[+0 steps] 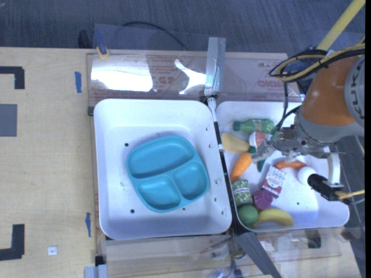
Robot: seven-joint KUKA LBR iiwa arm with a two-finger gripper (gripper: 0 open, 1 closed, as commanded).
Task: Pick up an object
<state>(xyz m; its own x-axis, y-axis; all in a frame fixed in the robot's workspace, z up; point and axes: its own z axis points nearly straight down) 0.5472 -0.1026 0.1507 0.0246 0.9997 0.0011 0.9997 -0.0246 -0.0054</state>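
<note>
1. Closest to the front edge, a yellow banana (pixel 275 216) lies in the right bin (pixel 330 213), touching a green lime (pixel 247 214) on its left.
2. Just behind them sit a purple toy (pixel 264 199), a small green can (pixel 240 190) and a white-and-red packet (pixel 274 179).
3. Farther back, an orange carrot (pixel 242 165) leans under a pale yellow piece (pixel 234 143), with a green bottle (pixel 254 125) behind.
4. From the right, the grey arm (pixel 330 97) reaches over this bin, and its gripper (pixel 268 148) hangs low among the items near the carrot; whether it grips anything I cannot tell.
5. On the left, the other bin (pixel 116 201) holds a blue divided plate (pixel 167 172), lying flat and slightly turned.
</note>
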